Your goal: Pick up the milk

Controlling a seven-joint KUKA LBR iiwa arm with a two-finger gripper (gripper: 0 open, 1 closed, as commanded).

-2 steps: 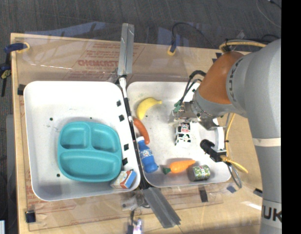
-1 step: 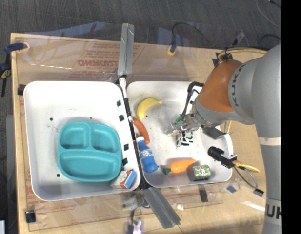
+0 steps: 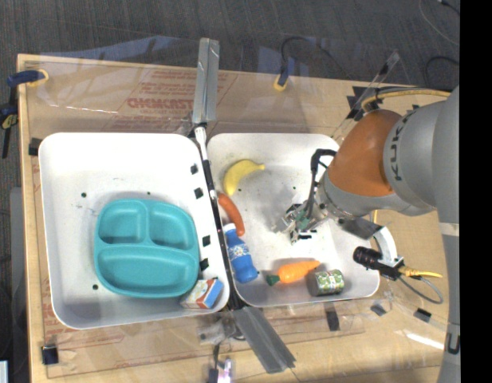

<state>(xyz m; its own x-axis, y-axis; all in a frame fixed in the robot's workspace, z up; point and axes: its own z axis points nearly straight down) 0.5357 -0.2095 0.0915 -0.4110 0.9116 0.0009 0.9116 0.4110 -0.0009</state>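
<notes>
Overhead view of the wooden table [image 3: 86, 82] carrying two shallow white bins side by side. The small red, white and blue milk carton [image 3: 206, 294] lay on its side in the left white bin [image 3: 66, 174], in the corner nearest the camera and against the central divider, touching the lower right rim of the turquoise sectioned plastic plate [image 3: 147, 246]. The tool [image 3: 297, 222] hung over the middle of the right white bin [image 3: 281, 154], beyond the divider from the carton and well apart from it; whether the tool was open or closed could not be told, and nothing was seen in its grasp. Relative to the tool: a yellow banana [image 3: 240, 174] lay up and to the left, an orange-red sausage-shaped toy [image 3: 232, 214] and a blue-and-white bottle [image 3: 240, 255] to the left along the divider, an orange carrot [image 3: 293, 272] and a green tin can [image 3: 328, 282] below it.
</notes>
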